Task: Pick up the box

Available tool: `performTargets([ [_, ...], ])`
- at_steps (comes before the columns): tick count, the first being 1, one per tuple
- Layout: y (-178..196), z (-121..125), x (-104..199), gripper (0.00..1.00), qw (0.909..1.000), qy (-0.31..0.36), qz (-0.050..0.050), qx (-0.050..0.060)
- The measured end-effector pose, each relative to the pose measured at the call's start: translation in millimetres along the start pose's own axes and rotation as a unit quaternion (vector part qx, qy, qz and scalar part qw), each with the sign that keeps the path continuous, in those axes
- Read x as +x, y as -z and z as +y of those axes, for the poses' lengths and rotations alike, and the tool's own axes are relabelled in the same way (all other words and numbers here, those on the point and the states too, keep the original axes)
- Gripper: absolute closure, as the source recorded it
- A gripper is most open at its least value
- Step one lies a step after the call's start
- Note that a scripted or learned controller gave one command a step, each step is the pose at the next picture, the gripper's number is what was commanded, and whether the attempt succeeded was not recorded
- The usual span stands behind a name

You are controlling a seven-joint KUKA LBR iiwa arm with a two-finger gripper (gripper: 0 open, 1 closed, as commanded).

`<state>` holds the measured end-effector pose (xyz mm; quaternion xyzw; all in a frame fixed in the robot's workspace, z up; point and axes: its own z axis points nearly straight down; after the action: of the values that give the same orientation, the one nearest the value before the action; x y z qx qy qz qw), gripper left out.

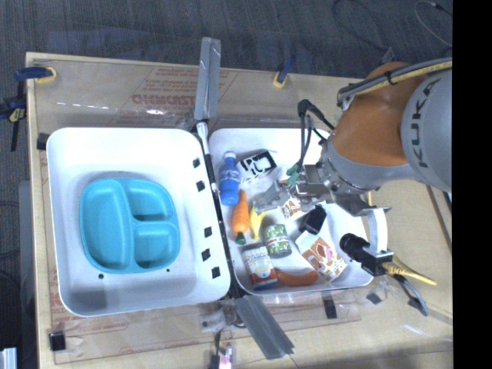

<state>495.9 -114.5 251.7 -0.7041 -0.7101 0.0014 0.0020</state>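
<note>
Hiding part of the box point(290, 206), the tool point(286, 192) hangs above.

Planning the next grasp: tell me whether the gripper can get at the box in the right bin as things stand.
Probably yes. The box lies flat near the right bin's front edge with its top uncovered, and the gripper hangs just behind it. A black bottle and a can crowd its sides, so finger room looks tight.
</note>
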Motion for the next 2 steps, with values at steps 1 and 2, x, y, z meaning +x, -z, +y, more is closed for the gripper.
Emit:
performTargets([
  [1,-108.5,1.3,12.4,0.0,0.9995,0.028,-0.004,-0.013],
  [2,-160.6,-19.0,-18.4,0.0,0.9998,-0.018,0.0,-0.001],
])
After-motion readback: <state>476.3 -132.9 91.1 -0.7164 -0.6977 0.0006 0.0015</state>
